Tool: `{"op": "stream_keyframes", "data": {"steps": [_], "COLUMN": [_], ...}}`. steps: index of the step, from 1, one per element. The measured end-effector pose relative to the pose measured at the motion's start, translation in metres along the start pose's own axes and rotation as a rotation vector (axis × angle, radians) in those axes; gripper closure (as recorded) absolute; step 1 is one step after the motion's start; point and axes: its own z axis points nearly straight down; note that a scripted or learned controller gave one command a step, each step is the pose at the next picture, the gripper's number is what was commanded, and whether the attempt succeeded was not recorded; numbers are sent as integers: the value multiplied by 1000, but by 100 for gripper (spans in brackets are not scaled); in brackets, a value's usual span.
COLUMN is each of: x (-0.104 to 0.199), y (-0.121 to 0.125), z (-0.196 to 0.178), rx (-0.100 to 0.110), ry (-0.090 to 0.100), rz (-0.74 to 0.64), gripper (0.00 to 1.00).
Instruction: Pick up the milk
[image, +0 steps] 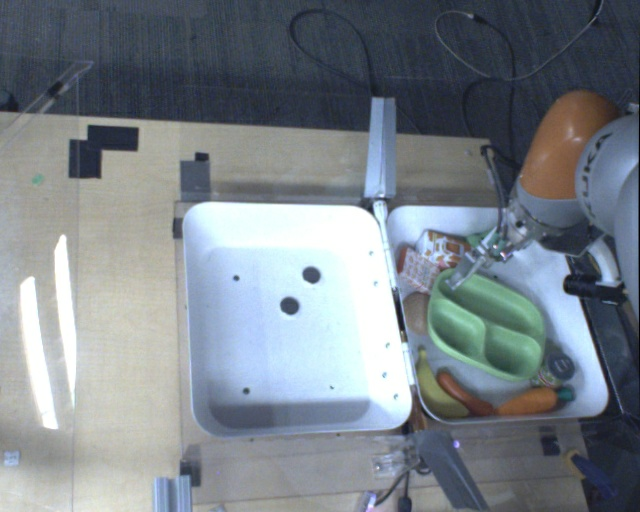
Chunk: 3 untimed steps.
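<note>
Bins (290, 225) sit side by side; the right one holds a green tray (488, 328) and, at its far left corner, the milk (432, 257). Gripper (478, 262) hovers just beside the milk, jaw state indeterminate; pickup judged not yet done.

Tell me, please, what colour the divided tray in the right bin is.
Light green; the tray shows best in the camera view.

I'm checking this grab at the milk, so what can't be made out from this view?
- Claw: too small and blurred to tell open from shut.
- Milk carton: its lower part is hidden behind the green tray.
- Banana and carrot: partly cut off by the bin rim.
</note>
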Motion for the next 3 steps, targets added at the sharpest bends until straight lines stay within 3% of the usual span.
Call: {"op": "stream_keyframes", "data": {"steps": [1,3], "x": [13,16], "y": [7,9], "z": [0,1], "rx": [5,7], "ry": [-25,-32], "rz": [-14,58], "gripper": [0,0]}}
